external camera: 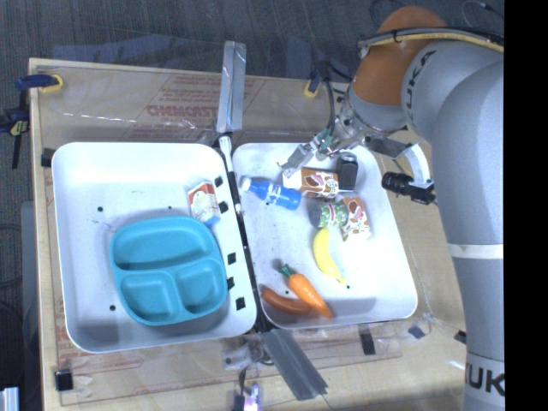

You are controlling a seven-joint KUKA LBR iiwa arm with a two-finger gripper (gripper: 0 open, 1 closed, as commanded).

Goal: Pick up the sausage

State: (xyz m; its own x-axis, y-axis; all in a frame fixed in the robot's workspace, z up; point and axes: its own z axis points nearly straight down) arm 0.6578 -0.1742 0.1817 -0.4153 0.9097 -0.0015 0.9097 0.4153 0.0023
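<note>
My gripper [324,157] hovers at the right bin's [390,229] far edge, jaws parted and empty; the sausage [281,301] lies untouched at the near edge, touching the carrot [305,290]. Pickup not yet begun.

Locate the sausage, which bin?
In the camera view the sausage lies in the right bin, at its near-left corner, partly under the carrot and left of the banana, far from the tool.
</note>
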